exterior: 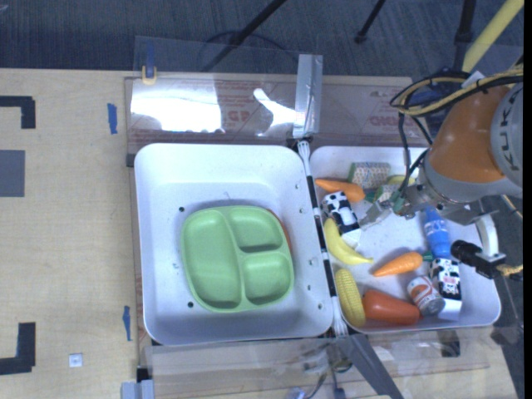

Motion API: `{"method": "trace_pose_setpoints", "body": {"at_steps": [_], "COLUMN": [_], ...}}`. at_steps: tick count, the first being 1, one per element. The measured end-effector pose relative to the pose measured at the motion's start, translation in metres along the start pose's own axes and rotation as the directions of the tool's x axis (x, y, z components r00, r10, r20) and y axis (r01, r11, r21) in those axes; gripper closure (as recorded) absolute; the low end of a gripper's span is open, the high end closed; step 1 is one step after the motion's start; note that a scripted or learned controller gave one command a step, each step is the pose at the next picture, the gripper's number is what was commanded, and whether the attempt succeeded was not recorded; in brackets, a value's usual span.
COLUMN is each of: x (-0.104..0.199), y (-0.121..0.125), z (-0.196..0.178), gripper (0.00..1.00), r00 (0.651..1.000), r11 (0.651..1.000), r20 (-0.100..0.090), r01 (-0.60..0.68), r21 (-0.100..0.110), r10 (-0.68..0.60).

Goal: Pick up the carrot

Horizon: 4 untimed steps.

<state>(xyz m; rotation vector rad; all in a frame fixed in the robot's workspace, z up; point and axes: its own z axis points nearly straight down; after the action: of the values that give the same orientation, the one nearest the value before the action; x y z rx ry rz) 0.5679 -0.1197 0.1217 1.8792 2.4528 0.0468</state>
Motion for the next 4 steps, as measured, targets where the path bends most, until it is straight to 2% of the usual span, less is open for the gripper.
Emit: {"method": "trace_pose_setpoints", "body": {"at_steps": [1, 2, 3, 4], "x": [-0.003, 0.003, -0.007, -0.022], "y": [0.078, 0.067, 0.100, 0.093], "z": [-0.021, 0.008, -0.064, 0.005], "gripper": [0.00, 0.00, 0.00, 0.00], "r00": [0.981, 0.922, 0.943, 0.825], "r11": [0.980, 0.922, 0.943, 0.825], "r20": [-0.030, -0.023, -0.036, -0.040], "r01": [0.191, 0.387, 0.331, 0.564], "r21": [0.047, 0.018, 0.042, 0.028], "r10": [-0.190, -0.387, -0.330, -0.563]}}
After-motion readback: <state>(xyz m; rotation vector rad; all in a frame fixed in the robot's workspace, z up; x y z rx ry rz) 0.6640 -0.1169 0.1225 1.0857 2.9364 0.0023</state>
